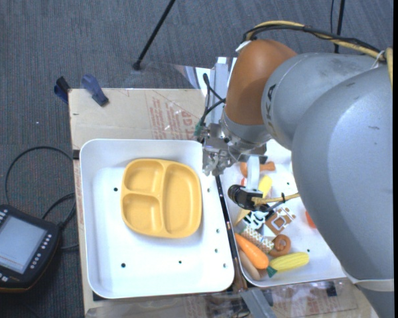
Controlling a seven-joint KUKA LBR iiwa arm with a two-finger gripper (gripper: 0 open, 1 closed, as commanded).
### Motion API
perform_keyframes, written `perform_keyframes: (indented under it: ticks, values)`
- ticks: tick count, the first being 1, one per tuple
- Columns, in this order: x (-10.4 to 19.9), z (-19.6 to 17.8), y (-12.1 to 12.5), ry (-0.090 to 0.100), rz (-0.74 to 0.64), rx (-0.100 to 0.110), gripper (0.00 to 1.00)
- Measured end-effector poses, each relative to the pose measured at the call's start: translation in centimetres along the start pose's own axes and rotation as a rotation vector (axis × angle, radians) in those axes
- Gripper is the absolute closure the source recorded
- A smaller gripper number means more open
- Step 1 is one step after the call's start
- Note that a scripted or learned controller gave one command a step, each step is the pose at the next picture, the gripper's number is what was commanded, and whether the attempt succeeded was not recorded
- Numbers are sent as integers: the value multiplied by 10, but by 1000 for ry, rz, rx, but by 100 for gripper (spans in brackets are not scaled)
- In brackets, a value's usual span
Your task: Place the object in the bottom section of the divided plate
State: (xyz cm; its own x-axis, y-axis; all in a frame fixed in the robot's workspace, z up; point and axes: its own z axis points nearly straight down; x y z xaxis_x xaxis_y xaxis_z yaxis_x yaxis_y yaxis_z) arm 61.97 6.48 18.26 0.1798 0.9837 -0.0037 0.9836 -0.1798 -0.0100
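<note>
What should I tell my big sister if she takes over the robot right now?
End effector: hangs over the wall between the two bins; can't tell whether it is open or shut, and nothing shows in it.
Yellow divided plate: in the left bin, nothing in any of its sections.
Toy foods: piled in the right bin, among them a carrot and a corn cob.
Done: nothing placed yet.
Left: pick one object from the right bin and set it in the plate's bottom section.
</note>
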Motion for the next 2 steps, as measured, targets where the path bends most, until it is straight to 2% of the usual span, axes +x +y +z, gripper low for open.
perform_keyframes:
  ticks: [1, 2]
  values:
    - [-18, -2, -15, 0, -26, 0, 100]
    - [36, -1, -49, 1, 87, 1, 100]
